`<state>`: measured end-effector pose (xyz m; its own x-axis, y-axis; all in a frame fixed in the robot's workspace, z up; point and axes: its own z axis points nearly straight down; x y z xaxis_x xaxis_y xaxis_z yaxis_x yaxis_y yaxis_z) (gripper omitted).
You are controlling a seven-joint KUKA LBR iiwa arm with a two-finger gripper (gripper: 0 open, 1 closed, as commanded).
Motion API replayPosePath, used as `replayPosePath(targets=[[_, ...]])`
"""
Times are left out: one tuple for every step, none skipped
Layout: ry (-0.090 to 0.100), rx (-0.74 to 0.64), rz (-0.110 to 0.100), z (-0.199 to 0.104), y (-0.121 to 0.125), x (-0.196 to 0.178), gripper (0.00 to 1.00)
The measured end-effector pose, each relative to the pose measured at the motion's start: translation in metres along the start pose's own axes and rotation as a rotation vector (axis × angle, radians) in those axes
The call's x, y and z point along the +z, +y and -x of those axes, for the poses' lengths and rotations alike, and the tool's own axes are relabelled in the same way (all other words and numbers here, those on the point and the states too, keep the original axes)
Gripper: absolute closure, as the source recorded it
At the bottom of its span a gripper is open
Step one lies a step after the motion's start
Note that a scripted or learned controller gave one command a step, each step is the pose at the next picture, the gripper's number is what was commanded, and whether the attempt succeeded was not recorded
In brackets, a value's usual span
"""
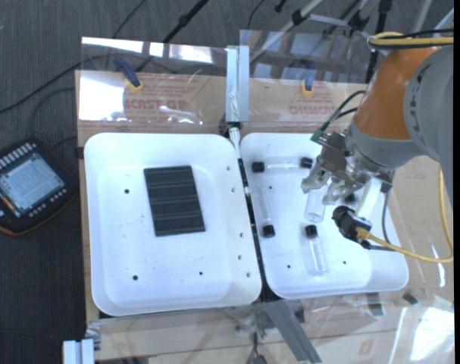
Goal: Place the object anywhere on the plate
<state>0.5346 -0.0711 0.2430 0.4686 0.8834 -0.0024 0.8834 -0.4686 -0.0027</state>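
The plate (pixel 173 199) is a black ribbed rectangle lying flat in the middle of the left bin (pixel 108 279). Several clear vials with black caps lie in the right bin (pixel 381 275): one (pixel 280 164) sideways near the far wall, one (pixel 264 207) along the left wall, one (pixel 316 255) near the front. My gripper (pixel 323 192) hangs low over the right bin's middle, right above another clear vial (pixel 313 205). The wrist hides how the gripper and that vial meet.
A raised divider (pixel 248 203) separates the two bins. A yellow cable (pixel 411 255) and a black connector (pixel 347 222) trail from the wrist over the right bin. A teach pendant (pixel 23 184) lies on the floor to the left.
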Motion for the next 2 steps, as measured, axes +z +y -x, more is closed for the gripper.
replayPosePath(targets=[[-0.002,-0.017,-0.002,-0.088,0.018,0.061,1.00],[-0.001,-0.056,0.001,-0.179,0.012,0.029,1.00]])
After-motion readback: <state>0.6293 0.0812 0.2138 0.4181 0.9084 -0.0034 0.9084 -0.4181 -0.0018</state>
